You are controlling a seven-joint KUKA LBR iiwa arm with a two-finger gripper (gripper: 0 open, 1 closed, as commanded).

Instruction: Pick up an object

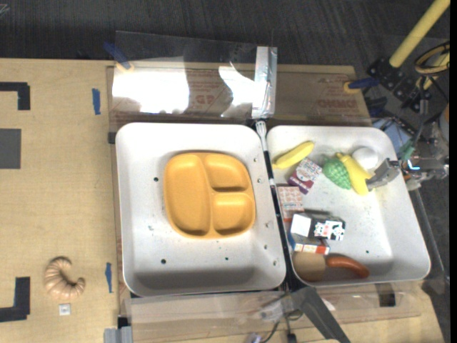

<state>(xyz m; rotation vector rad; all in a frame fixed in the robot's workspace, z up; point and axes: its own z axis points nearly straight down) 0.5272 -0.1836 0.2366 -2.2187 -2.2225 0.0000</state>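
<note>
The right bin [400, 241] holds several toys. A yellow banana [293, 153] lies at its back left. A green object [334, 171], a yellow corn-like piece [355, 174] and a white ball [365, 156] sit together at the back. Small printed packs [307, 171] and a white-and-black box [318, 228] lie along the left side. A red sausage [348, 266] and a tan bun [308, 263] rest at the front. My gripper [389, 171] juts in over the bin's right rim, just right of the corn piece, with nothing seen in it.
The left bin [136, 213] carries an orange divided plate [209, 194]. A croissant toy [64, 278] lies on the cardboard bench at the front left. Clear plastic sheeting [193, 84] stands behind the bins. Cables and a yellow pole [425, 23] crowd the back right.
</note>
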